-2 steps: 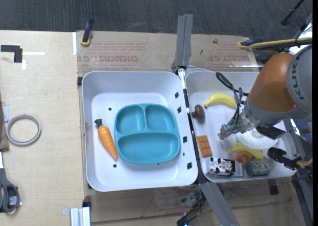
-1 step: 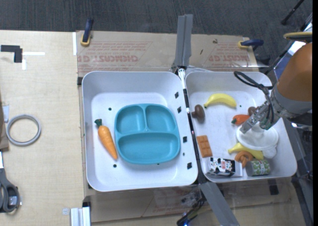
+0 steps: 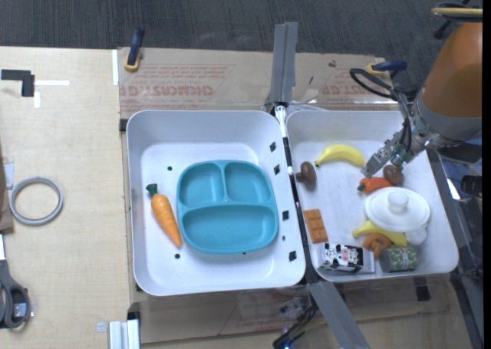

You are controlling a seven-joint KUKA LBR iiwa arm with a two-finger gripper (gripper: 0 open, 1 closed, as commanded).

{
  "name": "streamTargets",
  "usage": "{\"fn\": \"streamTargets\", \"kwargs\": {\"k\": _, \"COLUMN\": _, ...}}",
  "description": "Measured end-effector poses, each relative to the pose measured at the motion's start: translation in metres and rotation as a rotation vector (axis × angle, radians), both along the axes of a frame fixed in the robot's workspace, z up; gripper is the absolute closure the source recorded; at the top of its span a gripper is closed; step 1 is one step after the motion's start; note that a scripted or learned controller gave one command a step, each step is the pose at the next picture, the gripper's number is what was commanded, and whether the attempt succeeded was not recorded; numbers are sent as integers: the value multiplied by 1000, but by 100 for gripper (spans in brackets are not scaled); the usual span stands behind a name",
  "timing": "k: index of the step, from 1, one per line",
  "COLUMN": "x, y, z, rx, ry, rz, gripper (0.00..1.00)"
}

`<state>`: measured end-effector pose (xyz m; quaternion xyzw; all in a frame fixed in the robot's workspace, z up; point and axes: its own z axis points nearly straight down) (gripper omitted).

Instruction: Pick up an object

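My gripper [image 3: 386, 162] hangs low over the back right of the right bin [image 3: 437, 263], its fingers apart with nothing between them. Just under its tips lie a small red-orange vegetable [image 3: 374, 183] and a brown lump [image 3: 394, 175]. A yellow banana [image 3: 341, 155] lies to its left, with a brown chestnut-like piece [image 3: 308, 174] beyond that. In front of the gripper stands a white lidded pot [image 3: 397, 209]. Around the pot are a second banana [image 3: 369, 228], an orange piece [image 3: 377, 245] and a green can [image 3: 399, 258].
An orange waffle piece [image 3: 315, 225] and a black-and-white box [image 3: 343, 257] lie at the right bin's front left. The left bin [image 3: 142, 156] holds a teal divided plate [image 3: 228, 205] and a carrot [image 3: 165, 217]. A tape roll [image 3: 34, 200] and scissors [image 3: 14, 301] lie on the bench at far left.
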<state>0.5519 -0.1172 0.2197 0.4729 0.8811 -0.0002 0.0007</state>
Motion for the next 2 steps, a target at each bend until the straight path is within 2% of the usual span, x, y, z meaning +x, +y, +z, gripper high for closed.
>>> {"fn": "streamTargets", "kwargs": {"k": 1, "x": -26, "y": -48, "z": -124, "rx": 0, "ry": 0, "rz": 184, "gripper": 100}}
{"fn": "streamTargets", "kwargs": {"k": 2, "x": 1, "y": -101, "z": -126, "rx": -1, "ry": -4, "rz": 484, "gripper": 100}}
